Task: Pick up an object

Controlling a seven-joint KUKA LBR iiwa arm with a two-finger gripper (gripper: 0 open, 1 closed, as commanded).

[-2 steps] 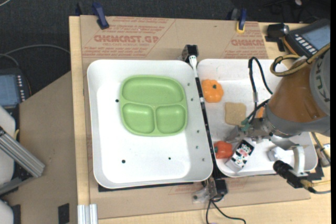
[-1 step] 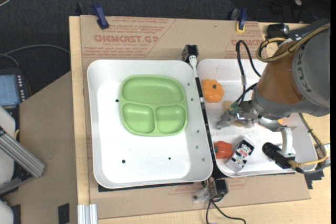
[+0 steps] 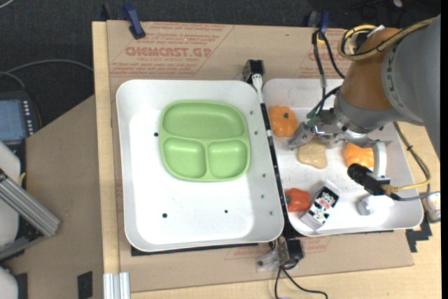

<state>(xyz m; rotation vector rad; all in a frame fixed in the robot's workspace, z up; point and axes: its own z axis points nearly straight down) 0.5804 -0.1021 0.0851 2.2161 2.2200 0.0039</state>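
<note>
A tan lump (image 3: 312, 155) lies in the right bin (image 3: 404, 221), just below the gripper (image 3: 309, 134). Whether the gripper is spread or closed cannot be told. An orange fruit (image 3: 283, 120) sits just left, an orange piece (image 3: 358, 153) right. The lump could be nudged aside, or a neighbour caught instead.

my arm (image 3: 413, 70) is a fat, smooth grey cylinder with a glossy orange band (image 3: 364, 80) above the wrist, then a grey collar, a small metal gripper (image 3: 308, 135) of pale silver parts, and black and yellow cables looped along the outside of the housing.
</note>
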